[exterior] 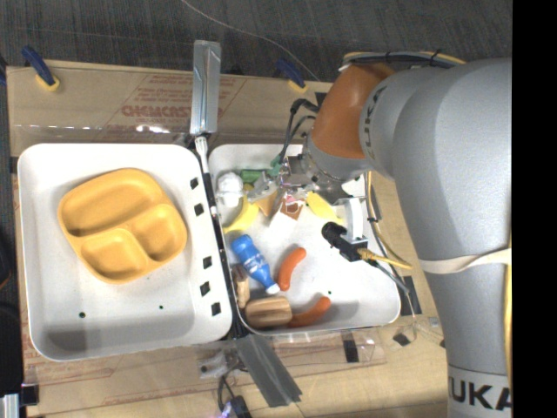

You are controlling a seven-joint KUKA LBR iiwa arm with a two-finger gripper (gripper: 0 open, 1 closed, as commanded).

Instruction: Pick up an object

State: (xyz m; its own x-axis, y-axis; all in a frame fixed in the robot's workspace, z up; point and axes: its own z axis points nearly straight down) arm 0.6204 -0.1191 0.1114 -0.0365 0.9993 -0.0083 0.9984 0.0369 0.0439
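Note:
My gripper (288, 181) hangs low over the back part of the right bin (383, 296), reaching in from the right. Just below it lies a small brown and red object (291, 205), with yellow pieces on either side (244, 213) (318, 202). A white round object (228, 184) and a green piece (252, 177) sit to the gripper's left, by the bin's back left corner. Further forward lie a blue bottle (251, 262), an orange sausage (291, 268), a second sausage (314, 309) and a wooden block (267, 311).
The left bin (52, 320) holds a yellow divided plate (122, 225). A divider wall (211, 251) runs between the two bins. A metal bar (204, 85) stands behind them on the brown board. The arm's grey body (444, 164) covers the bench's right side.

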